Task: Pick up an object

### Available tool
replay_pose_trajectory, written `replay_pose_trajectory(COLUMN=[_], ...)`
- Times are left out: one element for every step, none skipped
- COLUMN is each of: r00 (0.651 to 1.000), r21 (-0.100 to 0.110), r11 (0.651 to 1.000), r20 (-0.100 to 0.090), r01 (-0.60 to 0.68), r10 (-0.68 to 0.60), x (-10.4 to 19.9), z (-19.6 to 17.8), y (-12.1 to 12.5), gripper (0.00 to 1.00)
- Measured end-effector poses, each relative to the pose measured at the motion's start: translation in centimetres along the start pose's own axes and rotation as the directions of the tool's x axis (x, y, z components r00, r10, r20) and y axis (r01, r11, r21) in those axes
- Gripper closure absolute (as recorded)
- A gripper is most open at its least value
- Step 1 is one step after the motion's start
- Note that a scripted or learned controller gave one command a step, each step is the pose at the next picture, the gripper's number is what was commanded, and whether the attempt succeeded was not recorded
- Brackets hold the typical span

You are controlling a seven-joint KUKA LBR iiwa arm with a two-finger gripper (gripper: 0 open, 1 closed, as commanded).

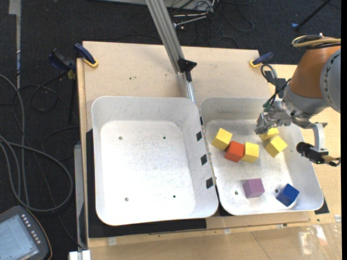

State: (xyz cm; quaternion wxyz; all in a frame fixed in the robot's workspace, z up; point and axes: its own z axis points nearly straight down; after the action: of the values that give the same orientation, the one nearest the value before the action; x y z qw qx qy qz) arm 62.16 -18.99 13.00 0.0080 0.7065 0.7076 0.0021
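The right bin (303, 199) holds several small blocks. Two yellow blocks (222, 138) (251, 151) flank an orange-red block (235, 151) near its middle. Another yellow block (277, 145) lies further right, and a yellow block (270, 135) sits just behind it, partly covered by my gripper (264, 127). The gripper hangs low over that covered block at the bin's back right. A purple block (253, 188) and a blue block (287, 194) rest near the bin's front edge.
The left bin (103, 145) stands beside the right one, with black clips along the shared wall (206, 158). A slanted metal pole (165, 28) ends at the back between the bins. Clamps (87, 56) (260, 59) sit at the bench's back corners.
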Motion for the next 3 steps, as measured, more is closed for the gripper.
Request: replay_pose_trajectory(r00=[1.0,1.0,1.0], r21=[0.006,0.006,0.015], r11=[1.0,1.0,1.0], r20=[-0.005,-0.005,-0.01], r01=[0.001,0.002,0.005], r10=[-0.001,-0.001,-0.005], x=[0.1,0.1,4.6], z=[-6.4,-11.8,-11.8], y=[0.1,0.4,-0.4], gripper=[1.0,1.0,1.0])
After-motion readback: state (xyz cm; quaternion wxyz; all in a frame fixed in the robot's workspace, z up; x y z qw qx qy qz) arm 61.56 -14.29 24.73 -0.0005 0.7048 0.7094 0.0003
